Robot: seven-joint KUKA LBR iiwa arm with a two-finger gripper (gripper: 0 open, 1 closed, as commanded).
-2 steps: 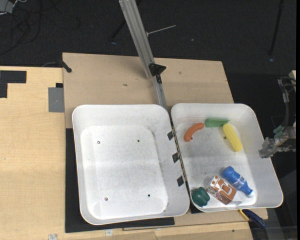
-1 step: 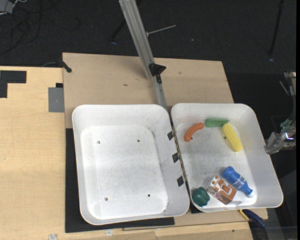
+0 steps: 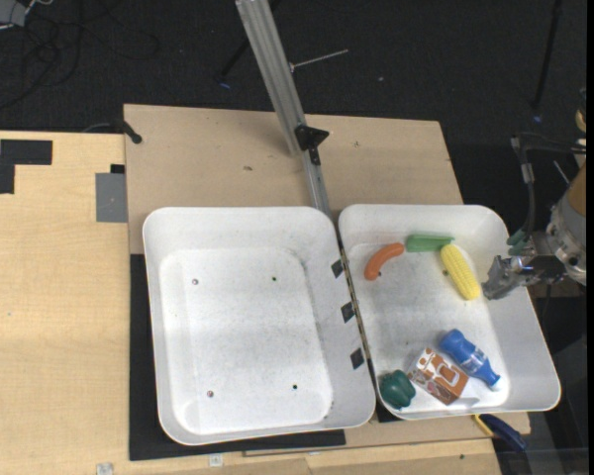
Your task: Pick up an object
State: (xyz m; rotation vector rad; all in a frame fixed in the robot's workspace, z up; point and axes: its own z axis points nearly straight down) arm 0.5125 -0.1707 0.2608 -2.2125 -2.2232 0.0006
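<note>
The right bin (image 3: 515, 317) holds several toys. An orange sausage (image 3: 382, 259) and a green piece (image 3: 429, 242) lie near its far edge, with a yellow corn cob (image 3: 460, 270) beside them. A blue bottle (image 3: 468, 357), a brown-and-white carton (image 3: 441, 376) and a dark green pepper (image 3: 398, 390) lie near the front edge. My gripper (image 3: 502, 280) hovers at the bin's right rim, just right of the corn cob, with nothing visibly between its fingers.
The left bin (image 3: 240, 320) stands beside the right one, with black clips (image 3: 345, 310) along their shared rim. A grey metal rail (image 3: 277, 87) slants up from behind the bins. The wooden bench (image 3: 49, 295) extends to the left.
</note>
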